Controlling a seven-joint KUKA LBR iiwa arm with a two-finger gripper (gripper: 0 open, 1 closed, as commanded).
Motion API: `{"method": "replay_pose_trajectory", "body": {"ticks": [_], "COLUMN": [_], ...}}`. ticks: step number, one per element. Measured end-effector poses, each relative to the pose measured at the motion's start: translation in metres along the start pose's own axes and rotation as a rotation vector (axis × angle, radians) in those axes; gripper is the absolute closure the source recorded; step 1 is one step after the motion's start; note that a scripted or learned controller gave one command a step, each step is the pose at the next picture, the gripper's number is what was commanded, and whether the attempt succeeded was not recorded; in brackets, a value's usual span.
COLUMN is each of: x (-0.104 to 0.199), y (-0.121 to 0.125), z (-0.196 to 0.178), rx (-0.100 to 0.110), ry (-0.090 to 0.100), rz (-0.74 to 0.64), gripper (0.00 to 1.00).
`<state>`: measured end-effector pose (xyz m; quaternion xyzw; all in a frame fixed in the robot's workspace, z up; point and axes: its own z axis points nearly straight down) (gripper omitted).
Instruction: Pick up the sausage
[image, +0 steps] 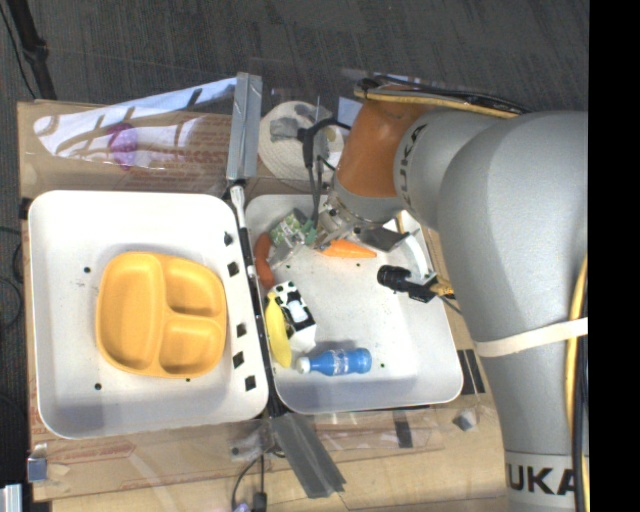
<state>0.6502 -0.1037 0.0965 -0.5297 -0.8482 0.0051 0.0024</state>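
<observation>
Looms largest, grey arm (510, 250) from 3 o'clock. Claw (318, 228) low at right bin's (430, 385) 11 o'clock corner, grip state impossible to tell. Sausage (262, 258) beside it, against left wall.

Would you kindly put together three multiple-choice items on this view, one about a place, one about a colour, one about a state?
1. Where does the yellow divided tray sit?
A. in the left bin
B. in the right bin
C. on the floor

2. What colour is the bottle lying in the right bin?
A. red
B. blue
C. green

3. How does the sausage lie?
A. clamped in the tool
B. inside the tray
C. loose against the right bin's left wall

Answers: 1 A, the tray rests in the middle of the left bin. 2 B, its body is blue with a white cap end. 3 C, the reddish sausage lies by the wall, beside the tool, not in it.
</observation>
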Motion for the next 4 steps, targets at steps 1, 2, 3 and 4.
{"method": "replay_pose_trajectory", "body": {"ticks": [1,2,3,4], "x": [0.02,0.021,0.021,0.009], "y": [-0.044,-0.043,-0.043,-0.023], "z": [0.0,-0.009,-0.009,0.001], "rx": [-0.014,-0.014,-0.014,0.003], "ry": [-0.011,-0.008,-0.008,0.0], "rz": [-0.147,-0.151,-0.152,-0.116], "gripper": [0.0,1.0,0.0,0.0]}}
